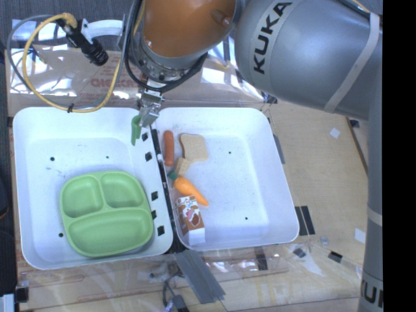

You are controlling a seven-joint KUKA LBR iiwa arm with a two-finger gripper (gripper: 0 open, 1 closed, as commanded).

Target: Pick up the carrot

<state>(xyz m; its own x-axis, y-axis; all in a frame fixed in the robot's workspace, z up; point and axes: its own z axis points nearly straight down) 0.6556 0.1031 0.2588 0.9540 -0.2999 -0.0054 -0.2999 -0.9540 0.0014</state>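
The carrot (pixel 191 189), orange with a green top, lies in the right bin (pixel 253 174) near its left wall, pointing down and to the right. My gripper (pixel 149 111) hangs over the back end of the divide between the two bins, well behind the carrot and apart from it. A small green piece (pixel 136 130) sits just below and left of the gripper, at the left bin's back right corner; I cannot tell whether it touches the gripper.
In the right bin a red sausage (pixel 169 147), a bread slice (pixel 194 147) and a small tan piece (pixel 182 166) lie behind the carrot, and a small carton (pixel 190 218) lies in front of it. A green divided plate (pixel 105 212) rests in the left bin (pixel 39 148).
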